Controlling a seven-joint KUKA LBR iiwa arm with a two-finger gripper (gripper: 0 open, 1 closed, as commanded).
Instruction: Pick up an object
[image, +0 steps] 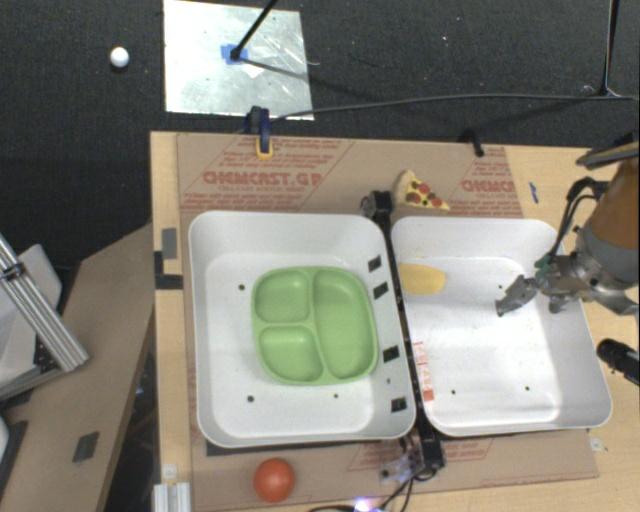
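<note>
gripper (515, 297) low in right bin (500, 400), cannot tell its state, nothing seen held | nearest pickable: yellow piece (422, 279) at that bin's upper left, apart from me | green divided tray (314, 325) sits in left bin (225, 300)

The tabletop (300, 165) bore two white bins (290, 240) side by side, a pizza-slice toy (420, 192) behind them and an orange ball (273, 479) in front.

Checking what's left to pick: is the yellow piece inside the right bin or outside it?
Inside. The yellow piece lies flat on the floor of the right bin, near its upper left corner, apart from the gripper.
</note>
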